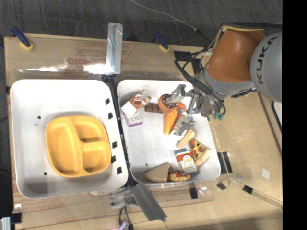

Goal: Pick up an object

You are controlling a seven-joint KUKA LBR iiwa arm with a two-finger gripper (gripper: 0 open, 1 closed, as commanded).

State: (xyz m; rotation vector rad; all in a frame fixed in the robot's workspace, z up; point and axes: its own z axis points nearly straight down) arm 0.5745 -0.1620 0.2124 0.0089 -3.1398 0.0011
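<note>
The hand [181,108] sits low over the upper right part of the right bin [144,159], and its two metal fingers [178,94] stand apart. One reaches up and left toward the chocolate donut [166,99]; the other points down toward the lower end of the carrot [170,120]. The carrot lies on the bin floor in the gap between them, its thick orange top just under the hand and its tip pointing down and left. The fingers straddle it but are not closed on it, and it does not look lifted.

Touching the carrot's top is the donut, with a small brown chocolate bar [151,108] just to its left. Further left lie two snack packets [135,110], one brown, one white and purple. Below the hand are a pale biscuit-like piece [186,138], a pizza slice [199,151], a small carton [186,161], and near the bottom rim a tan wedge [158,173] with another small pizza piece beside it.

The left bin [29,92] holds a yellow divided tray [77,144]. Both bins rest on the counter [244,143].

As I judge it, the approach is done and the carrot is the likely target. Closing the fingers and lifting are still to do, so nothing has been picked up yet.
</note>
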